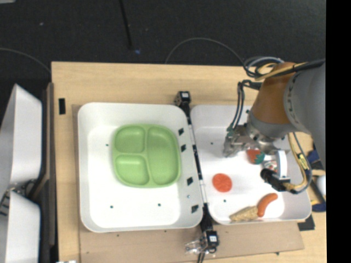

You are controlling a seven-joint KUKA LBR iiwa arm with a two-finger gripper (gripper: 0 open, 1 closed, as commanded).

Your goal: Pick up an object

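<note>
The arm [299, 92] enters at about three o'clock as a thick, rounded grey casing with a smooth, matte shell. Next toward the wrist comes a broad orange band [270, 100], glossy enough to catch light along its upper edge. Below the band sits a darker grey collar, and under that the metallic gripper [237, 142] assembly (its finer parts are too small to make out). Thin black cables [239, 106] loop out at the band's nine o'clock side and run down toward the wrist. More bundled wires, blue and pale, curl at twelve o'clock above the band. A small white block with black cabling hangs at the arm's five o'clock side.
</note>
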